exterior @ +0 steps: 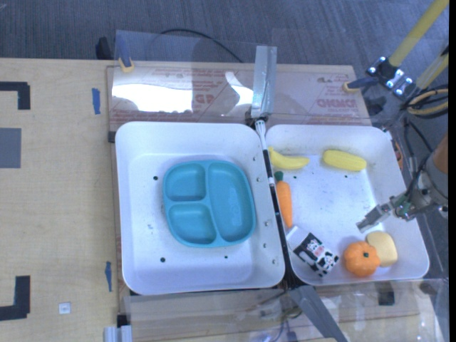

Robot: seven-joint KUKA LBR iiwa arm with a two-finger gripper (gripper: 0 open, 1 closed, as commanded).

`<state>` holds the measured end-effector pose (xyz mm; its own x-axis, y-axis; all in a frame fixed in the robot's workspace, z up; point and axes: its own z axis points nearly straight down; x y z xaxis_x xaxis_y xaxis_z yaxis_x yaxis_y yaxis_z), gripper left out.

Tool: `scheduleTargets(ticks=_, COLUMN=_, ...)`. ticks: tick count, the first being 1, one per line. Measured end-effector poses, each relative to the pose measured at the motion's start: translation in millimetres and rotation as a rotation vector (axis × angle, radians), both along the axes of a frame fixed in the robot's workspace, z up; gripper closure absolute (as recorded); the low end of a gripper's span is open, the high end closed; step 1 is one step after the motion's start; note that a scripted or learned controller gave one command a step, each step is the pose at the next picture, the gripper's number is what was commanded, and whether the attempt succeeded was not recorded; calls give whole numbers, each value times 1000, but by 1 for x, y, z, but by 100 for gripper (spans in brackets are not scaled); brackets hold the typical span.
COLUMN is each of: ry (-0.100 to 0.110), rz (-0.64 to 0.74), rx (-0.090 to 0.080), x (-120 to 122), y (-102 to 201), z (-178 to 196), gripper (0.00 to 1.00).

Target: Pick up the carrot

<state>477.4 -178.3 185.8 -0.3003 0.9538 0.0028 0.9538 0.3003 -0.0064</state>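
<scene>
The carrot (284, 201), orange with a green top, lies along the left wall of the right bin (335, 191), its green end pointing to the back. My gripper (372, 219) reaches in over the right bin's right side, well to the right of the carrot and apart from it. It hangs just above and behind an orange (361, 259) and a pale yellow fruit (385, 247). Nothing shows in its grasp.
A banana (288, 161) and a yellow corn-like piece (344, 160) lie at the back of the right bin. A black-and-white toy (315, 253) sits near its front. The left bin (135, 212) bears a blue divided plate (209, 202). A metal divider (263, 91) stands behind the bins.
</scene>
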Motion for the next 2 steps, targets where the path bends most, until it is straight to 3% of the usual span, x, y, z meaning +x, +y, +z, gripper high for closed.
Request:
scheduleTargets(ticks=1, ry=-13, rz=204, rx=-2, x=4, y=35, z=-98, gripper=0)
scheduleTargets(ticks=2, ry=-18, rz=339, rx=0, x=25, y=116, z=2, gripper=0)
